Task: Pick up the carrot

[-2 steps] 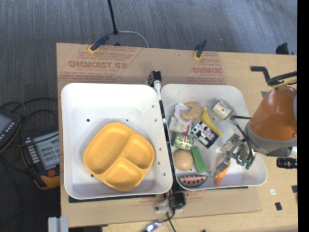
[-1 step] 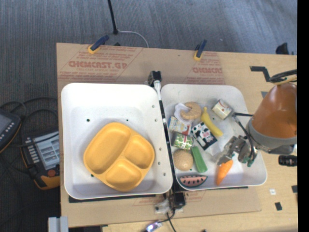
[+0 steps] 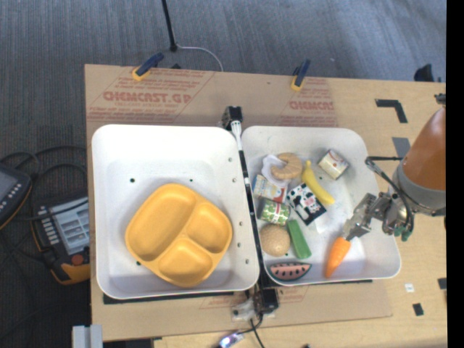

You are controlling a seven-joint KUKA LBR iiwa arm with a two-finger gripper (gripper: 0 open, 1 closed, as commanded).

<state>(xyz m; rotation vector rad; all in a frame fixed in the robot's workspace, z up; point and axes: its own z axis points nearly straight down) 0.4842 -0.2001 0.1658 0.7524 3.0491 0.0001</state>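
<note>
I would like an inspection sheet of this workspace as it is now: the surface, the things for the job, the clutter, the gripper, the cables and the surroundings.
Surface: brown bench board bearing a left white bin and a right white bin.
Job's things: carrot lies in the right bin near its front right corner.
Clutter: in the right bin, banana, green vegetable, watermelon slice, small cartons and round pieces; yellow divided plate in the left bin.
Gripper: gripper just above the carrot's top end; grasp not confirmed.
Cables: thin wire arcs over the bench's back edge.
Surroundings: grey carpet; handheld controller on the floor, left.
</note>
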